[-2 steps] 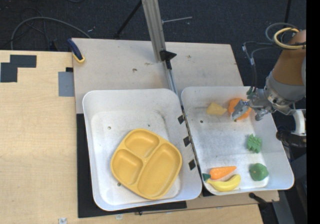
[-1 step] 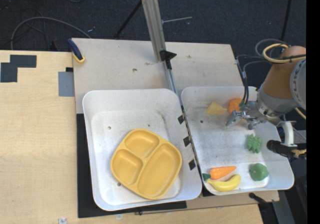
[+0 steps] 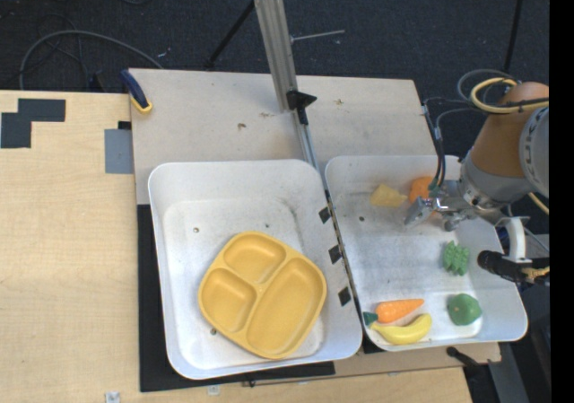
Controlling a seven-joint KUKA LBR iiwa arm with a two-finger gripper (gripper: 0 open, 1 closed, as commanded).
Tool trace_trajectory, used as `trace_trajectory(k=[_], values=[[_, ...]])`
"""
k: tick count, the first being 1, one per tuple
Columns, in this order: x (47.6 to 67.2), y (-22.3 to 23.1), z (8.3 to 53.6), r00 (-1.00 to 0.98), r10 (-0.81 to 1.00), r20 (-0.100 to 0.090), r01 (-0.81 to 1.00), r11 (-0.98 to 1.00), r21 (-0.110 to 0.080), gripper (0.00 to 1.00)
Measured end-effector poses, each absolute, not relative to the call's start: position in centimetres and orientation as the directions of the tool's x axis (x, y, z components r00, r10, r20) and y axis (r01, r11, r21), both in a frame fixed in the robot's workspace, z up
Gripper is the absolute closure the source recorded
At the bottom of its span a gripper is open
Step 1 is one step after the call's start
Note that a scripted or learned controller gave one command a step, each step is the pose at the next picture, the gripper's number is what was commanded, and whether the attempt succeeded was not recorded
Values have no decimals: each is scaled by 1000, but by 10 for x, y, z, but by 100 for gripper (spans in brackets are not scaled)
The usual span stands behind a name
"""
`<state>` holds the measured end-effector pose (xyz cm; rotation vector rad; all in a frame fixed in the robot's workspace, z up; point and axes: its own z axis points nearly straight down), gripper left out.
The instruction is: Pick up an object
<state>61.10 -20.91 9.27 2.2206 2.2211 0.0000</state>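
Note:
My gripper (image 3: 430,210) hangs low over the back part of the right bin (image 3: 404,258), with the arm (image 3: 502,154) reaching in from the right. An orange toy (image 3: 420,188) lies just behind the gripper, touching it or very close to it. A pale yellow piece (image 3: 387,196) lies to the gripper's left. A green broccoli-like toy (image 3: 456,258) sits a little in front of the gripper. Along the bin's front edge lie a carrot (image 3: 399,310), a banana (image 3: 404,330) and a round green toy (image 3: 464,309). Nothing visibly sits in the gripper.
The left bin (image 3: 179,213) holds a yellow divided plate (image 3: 262,293). A metal post (image 3: 276,42) rises behind the bins, and black clips (image 3: 334,253) line the wall between them. Cables (image 3: 489,91) loop near the arm's base.

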Motion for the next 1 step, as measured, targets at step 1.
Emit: trace_trajectory(k=[1], values=[[612,-208,103,0,1000,2,1000,0,6,100]])
